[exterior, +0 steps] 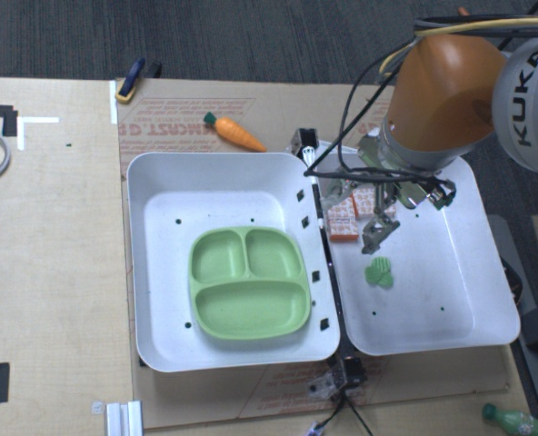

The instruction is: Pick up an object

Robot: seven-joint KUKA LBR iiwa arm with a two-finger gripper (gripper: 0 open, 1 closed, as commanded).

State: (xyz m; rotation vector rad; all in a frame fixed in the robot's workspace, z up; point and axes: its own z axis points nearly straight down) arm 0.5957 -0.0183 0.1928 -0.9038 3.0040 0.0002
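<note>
My gripper (375,234) hangs over the right bin (469,289), below the orange wrist band. Just below its tip lies a small green object (379,273) on the bin floor, apart from the fingers. A red and white box (343,217) lies to the gripper's left, near the bin's left wall, partly hidden by the wrist. Nothing shows between the fingers.
The left bin (160,243) holds a green divided plate (249,282). A toy carrot (235,132) lies on the cardboard behind the bins. A blue marker (131,77) sits at the far left back. A green bottle (516,418) lies at the lower right.
</note>
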